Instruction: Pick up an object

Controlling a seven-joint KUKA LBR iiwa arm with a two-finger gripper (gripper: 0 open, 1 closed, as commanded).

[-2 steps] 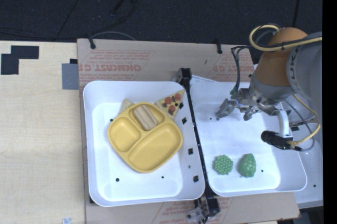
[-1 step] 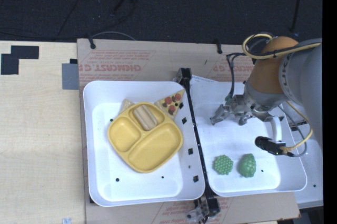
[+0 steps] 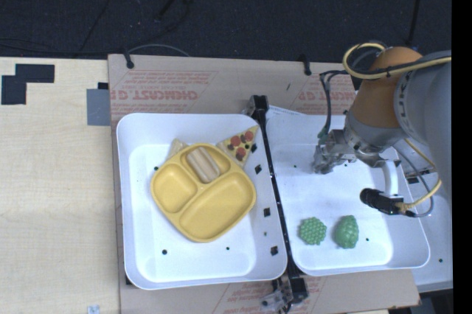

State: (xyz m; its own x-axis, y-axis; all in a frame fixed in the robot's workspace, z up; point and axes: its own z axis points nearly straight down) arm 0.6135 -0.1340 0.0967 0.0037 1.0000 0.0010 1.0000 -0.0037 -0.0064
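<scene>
Pincer hangs low over the right bin — whether spread or pressed together cannot be told. Two green objects — bumpy one, smoother one — lie side by side nearer the front rim, well apart from it.

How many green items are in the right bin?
2: a bumpy green one and a smoother green one, side by side near the right bin front edge.

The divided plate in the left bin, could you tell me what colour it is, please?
The divided plate is yellow all over, as the camera view shows.
</scene>
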